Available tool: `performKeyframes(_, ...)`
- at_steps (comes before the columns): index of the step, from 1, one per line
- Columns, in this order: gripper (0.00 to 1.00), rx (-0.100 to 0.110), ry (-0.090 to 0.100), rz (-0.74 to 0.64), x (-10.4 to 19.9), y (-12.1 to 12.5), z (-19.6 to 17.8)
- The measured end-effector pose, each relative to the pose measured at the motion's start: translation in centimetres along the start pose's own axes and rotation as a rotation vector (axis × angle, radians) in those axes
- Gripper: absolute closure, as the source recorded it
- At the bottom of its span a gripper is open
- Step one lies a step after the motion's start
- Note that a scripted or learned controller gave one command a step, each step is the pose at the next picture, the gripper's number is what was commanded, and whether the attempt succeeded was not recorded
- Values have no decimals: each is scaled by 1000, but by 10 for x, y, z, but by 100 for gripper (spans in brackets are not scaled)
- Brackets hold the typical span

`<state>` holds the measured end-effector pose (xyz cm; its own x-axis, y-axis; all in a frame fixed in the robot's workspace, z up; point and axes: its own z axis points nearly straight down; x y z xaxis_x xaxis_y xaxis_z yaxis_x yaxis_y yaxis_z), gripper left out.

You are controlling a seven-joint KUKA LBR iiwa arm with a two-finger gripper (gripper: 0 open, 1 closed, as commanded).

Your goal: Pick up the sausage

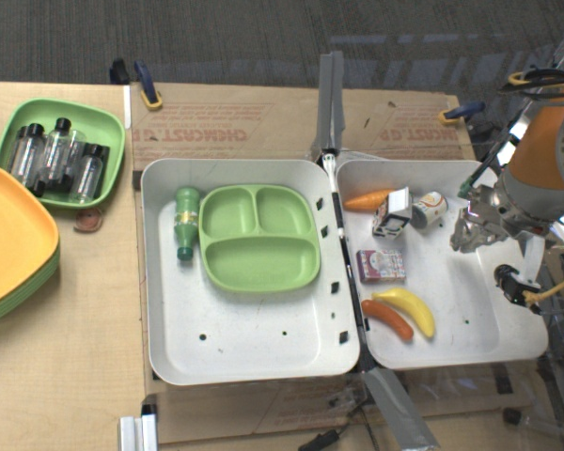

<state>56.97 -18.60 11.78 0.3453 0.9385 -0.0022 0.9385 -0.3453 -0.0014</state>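
Reaching for the sausage [387,318] is our job now, and we have not got it yet. It lies low in the right bin [470,341], near the wall between the two bins, and the banana [409,309] lies right against it. Our hand [472,230] hangs over the right side of that bin, well apart from the sausage, and it grasps nothing that we can see; we cannot tell more about it. To do this well, we should move across to the sausage, come down on its free end away from the banana, and squeeze across its thin middle so the banana stays put.
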Motion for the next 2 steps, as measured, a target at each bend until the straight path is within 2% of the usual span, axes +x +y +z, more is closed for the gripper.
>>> performKeyframes(1, 100, 2, 1, -132, -27, -11, 27)
performKeyframes(2, 100, 1, 2, -246, -40, -54, 27)
